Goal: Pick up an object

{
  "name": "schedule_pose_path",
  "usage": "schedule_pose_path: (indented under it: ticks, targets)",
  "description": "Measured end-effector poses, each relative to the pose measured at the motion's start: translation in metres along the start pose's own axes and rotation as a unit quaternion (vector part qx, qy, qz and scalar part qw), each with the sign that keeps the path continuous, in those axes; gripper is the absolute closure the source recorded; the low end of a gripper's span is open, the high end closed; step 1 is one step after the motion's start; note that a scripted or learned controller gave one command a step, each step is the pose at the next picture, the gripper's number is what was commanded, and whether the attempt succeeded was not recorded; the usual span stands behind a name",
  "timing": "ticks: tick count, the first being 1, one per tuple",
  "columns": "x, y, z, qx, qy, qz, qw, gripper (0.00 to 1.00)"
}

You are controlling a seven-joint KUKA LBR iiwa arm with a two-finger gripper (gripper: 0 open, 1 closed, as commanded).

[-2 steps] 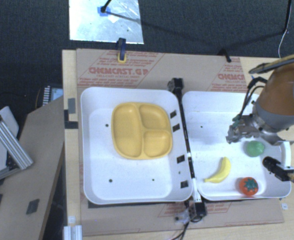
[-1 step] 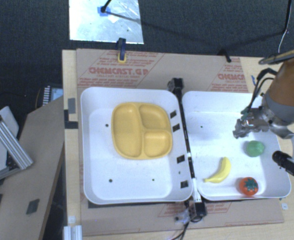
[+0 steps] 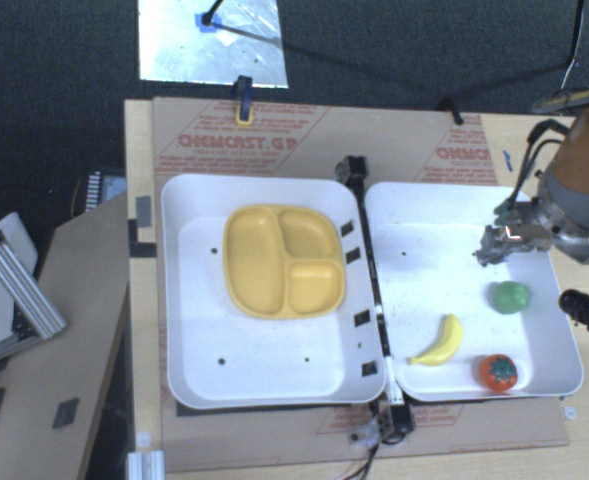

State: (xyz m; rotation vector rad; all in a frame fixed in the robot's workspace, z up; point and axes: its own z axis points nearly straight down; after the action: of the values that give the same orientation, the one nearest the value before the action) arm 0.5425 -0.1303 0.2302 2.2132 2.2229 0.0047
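The right bin [image 3: 424, 218] holds a yellow banana [image 3: 440, 341] near its front, a red-orange tomato-like fruit [image 3: 497, 371] at the front right, and a green round fruit [image 3: 510, 296] toward the right wall. My gripper [image 3: 494, 242] hangs over the bin's right half, just up and left of the green fruit and apart from it. Nothing shows between its fingers. The grey arm with its orange band [image 3: 584, 163] comes in from the right edge.
The left bin [image 3: 189, 298] carries a yellow three-compartment plate [image 3: 282, 260]. A black divider strip [image 3: 366, 268] runs between the bins. A foil sheet [image 3: 212, 28] lies on the dark floor behind the bench, and cables trail near the arm.
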Motion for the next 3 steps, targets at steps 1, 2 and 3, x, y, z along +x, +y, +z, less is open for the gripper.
schedule_pose_path:
  ticks: [1,2,3]
  targets:
    - [0.056,-0.005,0.011,0.002,0.002,-0.003,1.0000,1.00]
    - [0.102,-0.015,0.003,0.002,0.002,-0.003,1.0000,1.00]
    - [0.162,-0.024,0.011,0.002,0.002,-0.003,1.0000,1.00]
